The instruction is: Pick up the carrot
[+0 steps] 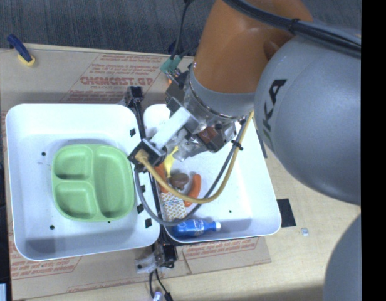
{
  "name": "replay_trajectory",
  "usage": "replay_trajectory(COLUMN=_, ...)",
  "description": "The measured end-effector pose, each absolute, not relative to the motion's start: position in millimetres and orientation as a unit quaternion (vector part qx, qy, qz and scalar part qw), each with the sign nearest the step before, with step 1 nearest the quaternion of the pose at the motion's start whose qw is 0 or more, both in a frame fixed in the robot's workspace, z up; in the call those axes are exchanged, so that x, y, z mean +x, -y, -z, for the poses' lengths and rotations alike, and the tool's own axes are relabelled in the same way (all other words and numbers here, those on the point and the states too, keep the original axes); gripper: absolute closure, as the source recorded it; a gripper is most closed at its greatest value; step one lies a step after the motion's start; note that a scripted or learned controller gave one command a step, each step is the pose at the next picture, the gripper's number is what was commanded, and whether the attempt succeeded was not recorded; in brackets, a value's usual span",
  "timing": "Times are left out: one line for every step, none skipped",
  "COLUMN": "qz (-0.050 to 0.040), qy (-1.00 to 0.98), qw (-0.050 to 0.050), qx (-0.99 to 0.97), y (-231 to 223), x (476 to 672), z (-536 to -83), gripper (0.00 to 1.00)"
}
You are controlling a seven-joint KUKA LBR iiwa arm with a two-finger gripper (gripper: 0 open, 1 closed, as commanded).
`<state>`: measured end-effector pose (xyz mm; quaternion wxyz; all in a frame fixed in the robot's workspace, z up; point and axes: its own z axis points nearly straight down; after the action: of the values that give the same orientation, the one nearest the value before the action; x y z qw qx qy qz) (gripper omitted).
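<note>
Claw (192, 148) is low in the right bin (252, 190), close to the carrot (195, 185) and a brown lump (179, 180). Blue bottle (194, 227) is nearby; green divided plate (93, 182) is in the left bin (30, 127).

There are two white bins (20, 137), one green plate (93, 182), and, right of that plate, one carrot (194, 187), one blue bottle (194, 227), one brown lump (178, 180) and one patterned packet (172, 207).

"CHEMCAST GP" is printed in red on the brown sheet (118, 80) covering the bench, near its top edge. The finer red lines around it are too blurred to be read. The red print repeated along the bottom edge is illegible. "KA" is marked in black on the grey arm (306, 124); the rest of the word is hidden.
</note>
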<state>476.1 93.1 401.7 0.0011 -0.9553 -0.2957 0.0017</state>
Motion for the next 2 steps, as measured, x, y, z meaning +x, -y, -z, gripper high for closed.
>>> replay_trajectory(qz=-0.0021, qy=0.296, qw=0.001, qx=-0.955, y=-93, x=476.0, z=-401, gripper=0.0)
replay_trajectory(qz=-0.0037, qy=0.3, qw=0.002, qx=-0.954, y=-104, x=475.1, z=-249, gripper=0.0)
